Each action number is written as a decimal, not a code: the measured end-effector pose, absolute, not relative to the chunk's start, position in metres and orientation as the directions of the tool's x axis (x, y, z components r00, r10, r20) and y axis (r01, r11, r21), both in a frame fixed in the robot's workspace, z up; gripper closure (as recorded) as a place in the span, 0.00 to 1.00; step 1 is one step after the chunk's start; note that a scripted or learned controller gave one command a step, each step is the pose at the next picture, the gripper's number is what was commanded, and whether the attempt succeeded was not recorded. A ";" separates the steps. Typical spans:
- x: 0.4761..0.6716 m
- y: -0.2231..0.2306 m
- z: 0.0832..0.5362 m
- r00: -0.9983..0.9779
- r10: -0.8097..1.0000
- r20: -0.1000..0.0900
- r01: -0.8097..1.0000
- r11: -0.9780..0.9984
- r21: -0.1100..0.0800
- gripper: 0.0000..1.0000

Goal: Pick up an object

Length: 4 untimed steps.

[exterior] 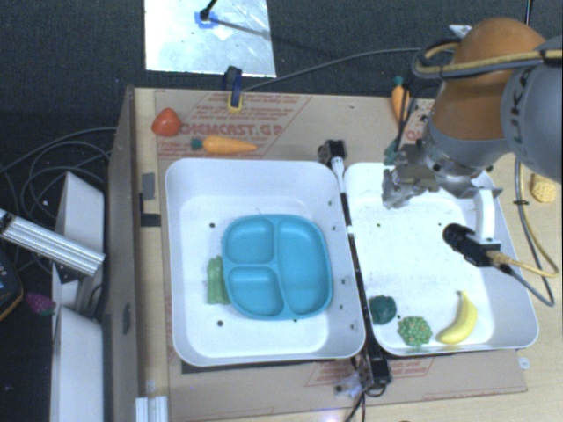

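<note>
I am looking down at a cardboard-covered bench bearing two white bins, and my gripper is hovering over the right bin; whether it is clenched or released, I cannot tell. Nearer the camera than the gripper, a banana, a green broccoli piece and a dark teal lump are lying. I am judging the banana light, rigid, slightly slick; I'd grip across its middle.

Faint red print on the cardboard sheet behind the bins, too blurred to read

Banana, right bin's near corner
</note>
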<state>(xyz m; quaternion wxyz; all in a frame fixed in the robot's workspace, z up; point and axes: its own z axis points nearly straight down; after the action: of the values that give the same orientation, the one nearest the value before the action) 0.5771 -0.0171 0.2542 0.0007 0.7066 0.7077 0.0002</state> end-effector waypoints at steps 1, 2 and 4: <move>0.578 0.031 0.236 -0.004 1.000 0.001 1.000 0.004 0.000 1.00; 0.561 -0.012 0.256 -0.001 1.000 -0.001 1.000 0.001 0.001 1.00; 0.557 0.028 0.238 -0.003 1.000 0.000 1.000 0.003 0.001 0.00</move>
<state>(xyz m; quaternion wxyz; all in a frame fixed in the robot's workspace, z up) 0.5568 0.0284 0.2375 0.0002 0.7060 0.7082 0.0005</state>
